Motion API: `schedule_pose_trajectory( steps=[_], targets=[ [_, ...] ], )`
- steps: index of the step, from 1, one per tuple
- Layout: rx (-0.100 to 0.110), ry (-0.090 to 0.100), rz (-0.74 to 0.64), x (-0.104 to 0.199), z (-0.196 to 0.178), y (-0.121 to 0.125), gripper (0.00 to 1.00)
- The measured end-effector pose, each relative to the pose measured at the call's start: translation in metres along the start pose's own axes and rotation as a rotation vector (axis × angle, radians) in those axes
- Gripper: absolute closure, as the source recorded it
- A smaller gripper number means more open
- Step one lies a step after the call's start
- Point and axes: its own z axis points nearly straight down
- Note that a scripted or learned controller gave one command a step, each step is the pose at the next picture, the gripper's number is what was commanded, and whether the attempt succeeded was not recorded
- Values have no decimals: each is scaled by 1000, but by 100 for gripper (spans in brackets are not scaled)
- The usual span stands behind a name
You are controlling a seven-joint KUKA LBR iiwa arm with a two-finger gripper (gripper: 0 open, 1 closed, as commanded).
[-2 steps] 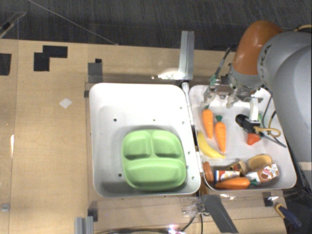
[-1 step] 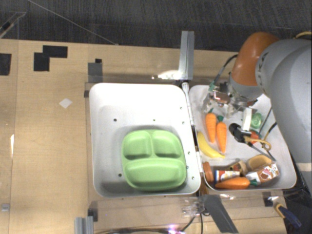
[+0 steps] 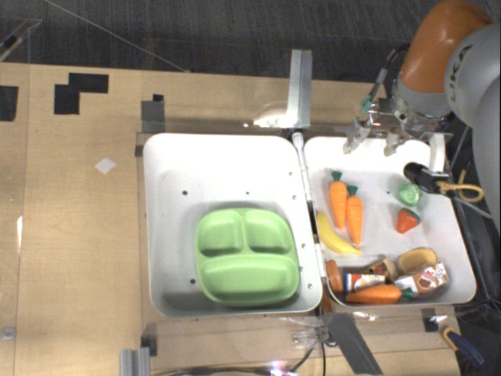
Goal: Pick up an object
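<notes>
The hand (image 3: 373, 135), spread and holding nothing at upper right, should drop squarely over the carrots (image 3: 346, 207), fingers straddling one.

Wooden bench (image 3: 78, 233) bears two white bins (image 3: 160, 210) (image 3: 450, 233) side by side.

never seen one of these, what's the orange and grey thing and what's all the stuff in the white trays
It is a robot arm, grey with an orange band, seen by one camera looking down at a slant. Its gripper hangs over the far edge of the right bin, holding nothing. That bin holds toy food: two carrots, a banana, a strawberry, a green piece and a jumble along the near edge. The left bin holds a green divided plate.
</notes>
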Motion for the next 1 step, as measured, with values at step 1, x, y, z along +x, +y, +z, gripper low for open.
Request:
schedule_pose_trajectory(
  steps=[1],
  targets=[
    [0, 1, -140, 15, 86, -10, 0]
  ],
)
